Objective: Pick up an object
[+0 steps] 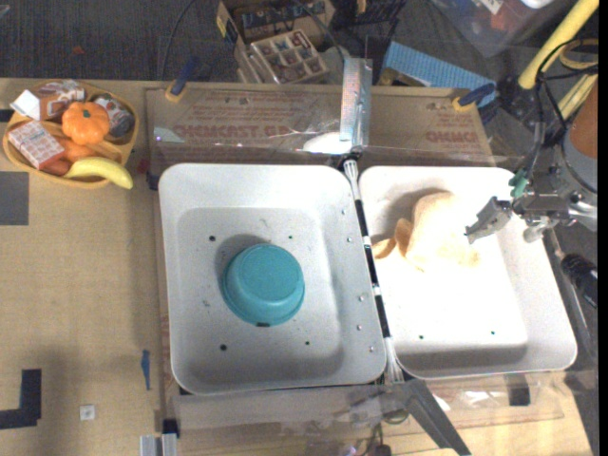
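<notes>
Gripper (482, 223), finger state indiscernible, hung in the right bin (541, 350); pale object (432, 228) lay just to its left

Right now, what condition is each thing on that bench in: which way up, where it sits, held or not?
Teal bowl: upside down, resting in the left bin, untouched.
Pale tan object: lying in the right bin near its far left part; too washed out to identify.
Gripper: over the right bin, beside the tan object; whether it touches it is unclear.
Basket of toy food: on the bench's far left corner, full.
</notes>
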Available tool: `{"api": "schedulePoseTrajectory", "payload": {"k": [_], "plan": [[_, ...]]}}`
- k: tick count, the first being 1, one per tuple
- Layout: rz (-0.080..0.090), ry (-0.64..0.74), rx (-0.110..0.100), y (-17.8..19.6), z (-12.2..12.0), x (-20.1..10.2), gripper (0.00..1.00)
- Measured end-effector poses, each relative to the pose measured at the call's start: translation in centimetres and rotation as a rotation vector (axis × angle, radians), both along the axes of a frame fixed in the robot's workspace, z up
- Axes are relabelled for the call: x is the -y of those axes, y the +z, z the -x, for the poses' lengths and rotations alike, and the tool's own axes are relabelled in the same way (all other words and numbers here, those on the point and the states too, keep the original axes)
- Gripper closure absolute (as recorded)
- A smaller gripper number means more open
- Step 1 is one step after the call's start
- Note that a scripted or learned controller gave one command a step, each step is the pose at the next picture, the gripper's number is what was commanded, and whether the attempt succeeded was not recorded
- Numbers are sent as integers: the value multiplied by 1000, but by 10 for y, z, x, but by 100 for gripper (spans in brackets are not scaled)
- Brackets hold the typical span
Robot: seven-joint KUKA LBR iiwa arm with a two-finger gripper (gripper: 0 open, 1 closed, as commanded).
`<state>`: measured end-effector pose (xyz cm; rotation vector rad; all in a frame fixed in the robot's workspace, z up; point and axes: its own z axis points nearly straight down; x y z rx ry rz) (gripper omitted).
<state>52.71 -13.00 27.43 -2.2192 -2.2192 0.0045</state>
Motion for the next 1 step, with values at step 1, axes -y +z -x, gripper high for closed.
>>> {"api": "schedulePoseTrajectory", "payload": {"k": [1], "plan": [[-1,-152,-2,-97,-58,-18,0]]}}
